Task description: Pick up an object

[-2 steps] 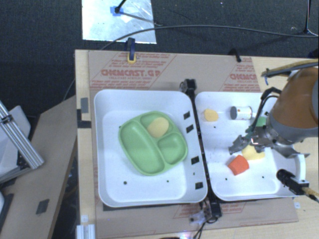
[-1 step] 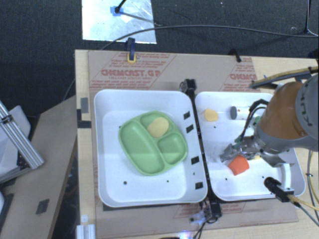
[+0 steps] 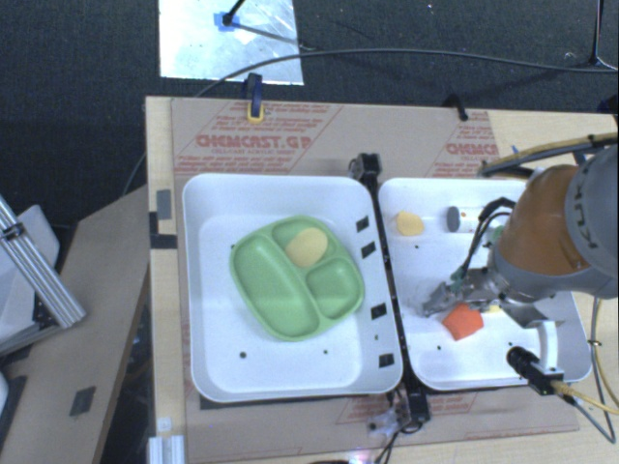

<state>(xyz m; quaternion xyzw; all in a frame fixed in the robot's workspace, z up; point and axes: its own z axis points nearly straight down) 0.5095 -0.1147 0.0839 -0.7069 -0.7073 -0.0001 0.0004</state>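
Note:
In the right bin an orange-red block lies near the middle. My gripper hangs low over the bin floor, just above and to the left of that block, touching or nearly touching its upper edge. A small yellow piece rests near the bin's back left corner. Beside it lies a grey and white cylinder, partly hidden by the arm's cables.
The left bin holds a green divided plate with a yellow round object in its upper compartment. A black divider runs between the bins. My arm's bulk covers the right bin's right half.

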